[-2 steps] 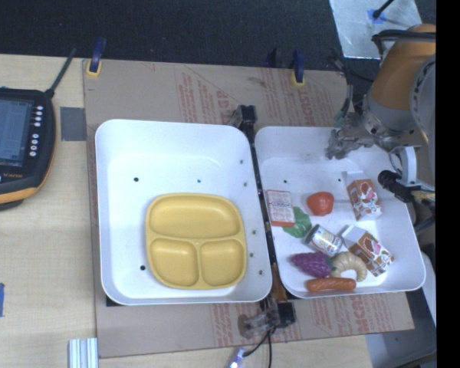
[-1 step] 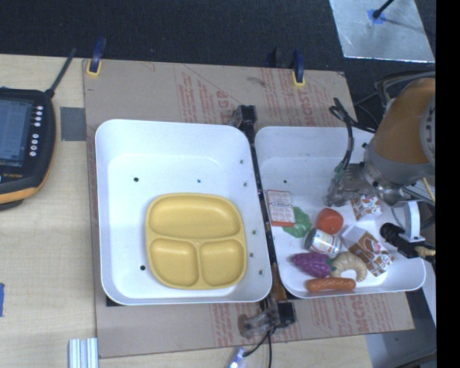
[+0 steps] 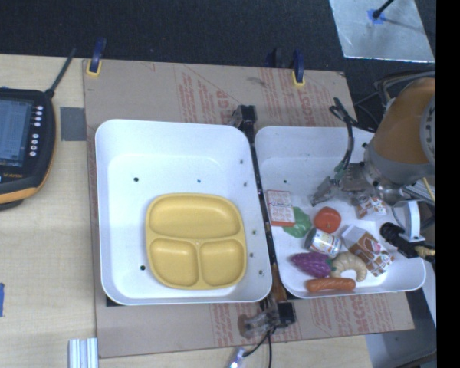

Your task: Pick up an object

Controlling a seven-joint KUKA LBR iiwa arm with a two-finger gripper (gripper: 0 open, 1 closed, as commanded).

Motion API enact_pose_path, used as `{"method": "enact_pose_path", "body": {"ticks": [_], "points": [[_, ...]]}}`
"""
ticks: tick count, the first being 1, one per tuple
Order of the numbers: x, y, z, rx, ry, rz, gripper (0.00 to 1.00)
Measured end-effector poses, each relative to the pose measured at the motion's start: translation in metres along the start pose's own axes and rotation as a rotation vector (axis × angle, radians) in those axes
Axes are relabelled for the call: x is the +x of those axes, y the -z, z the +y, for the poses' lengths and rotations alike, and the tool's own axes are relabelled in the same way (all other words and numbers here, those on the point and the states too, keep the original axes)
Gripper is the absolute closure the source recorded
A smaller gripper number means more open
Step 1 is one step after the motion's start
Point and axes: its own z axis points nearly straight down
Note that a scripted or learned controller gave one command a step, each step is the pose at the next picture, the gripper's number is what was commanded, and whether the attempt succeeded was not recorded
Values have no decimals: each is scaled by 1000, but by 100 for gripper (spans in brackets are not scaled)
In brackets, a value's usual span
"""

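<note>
- Grey arm (image 3: 402, 140) with orange band enters from right edge of frame, wrist over upper right of the right bin (image 3: 291, 148).
- Gripper (image 3: 327, 192) points left and down into that bin; fingers look spread, dark tips apart, nothing between them.
- Red tomato-like ball (image 3: 329, 219) sits just below the fingertips, not touching as far as I can tell.
- Lower half of right bin holds the clutter: small can (image 3: 323, 242), purple grape-like piece (image 3: 312, 264), sausage (image 3: 330, 285) at bottom rim, croissant-shaped piece (image 3: 350, 264), brown packet (image 3: 370, 253).
- White card (image 3: 279, 206) and a green item (image 3: 299, 224) lie left of the ball, near the divider.
- Left bin (image 3: 123, 152) carries a yellow three-compartment tray (image 3: 197, 240).
- Teach pendant (image 3: 11, 144) at left edge of frame, on the bench.
</note>
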Motion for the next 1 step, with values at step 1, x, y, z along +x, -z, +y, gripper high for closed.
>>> {"method": "enact_pose_path", "body": {"ticks": [1], "points": [[-33,46,46,2,5,21,0]]}}
